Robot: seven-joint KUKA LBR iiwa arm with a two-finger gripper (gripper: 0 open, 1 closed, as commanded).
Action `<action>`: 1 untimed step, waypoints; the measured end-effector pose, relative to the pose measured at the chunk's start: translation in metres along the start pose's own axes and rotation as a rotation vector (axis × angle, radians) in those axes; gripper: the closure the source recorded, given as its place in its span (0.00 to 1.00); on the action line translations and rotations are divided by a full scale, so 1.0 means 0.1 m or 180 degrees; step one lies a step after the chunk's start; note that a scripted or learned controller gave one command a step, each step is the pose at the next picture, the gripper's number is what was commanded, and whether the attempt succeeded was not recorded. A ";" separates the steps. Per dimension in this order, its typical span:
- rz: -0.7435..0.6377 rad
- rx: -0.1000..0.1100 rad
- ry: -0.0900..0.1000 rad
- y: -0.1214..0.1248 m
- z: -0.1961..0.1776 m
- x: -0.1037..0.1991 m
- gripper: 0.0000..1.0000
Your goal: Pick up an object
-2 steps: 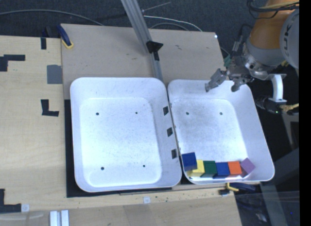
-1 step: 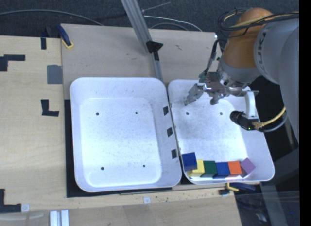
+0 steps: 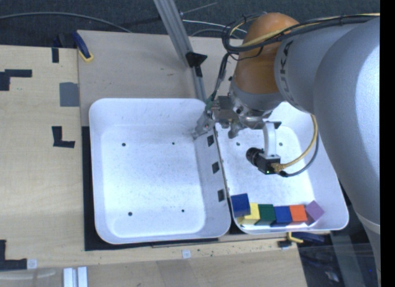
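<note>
Bright even overhead light, left bin (image 3: 148, 168) glaring near-white with detail washed out, soft shadow under the arm (image 3: 327, 63) across the right bin (image 3: 321, 174), slight overall softness, dark dim background

The bins (image 3: 148, 168) are seen to be smooth white plastic with a slight sheen, speckled with dark dust. The bench (image 3: 37, 168) looks like matt pale wood or board. The arm (image 3: 333, 76) is finished in smooth grey, with a glossy orange band (image 3: 265, 51). The blocks (image 3: 274, 213) appear matt and brightly coloured. A ribbed metal bar (image 3: 170, 14) is seen.
</note>
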State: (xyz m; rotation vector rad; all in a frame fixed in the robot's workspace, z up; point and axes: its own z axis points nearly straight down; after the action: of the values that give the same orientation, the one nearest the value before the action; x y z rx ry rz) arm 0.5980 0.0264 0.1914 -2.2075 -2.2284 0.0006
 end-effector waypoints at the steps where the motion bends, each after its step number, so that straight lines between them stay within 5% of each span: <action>1: 0.0005 -0.0028 0.0000 -0.43 -1.08 0.60 0.00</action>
State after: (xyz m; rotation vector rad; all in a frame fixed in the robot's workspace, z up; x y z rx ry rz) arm 0.5550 0.0853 0.2995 -2.2136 -2.2310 -0.0090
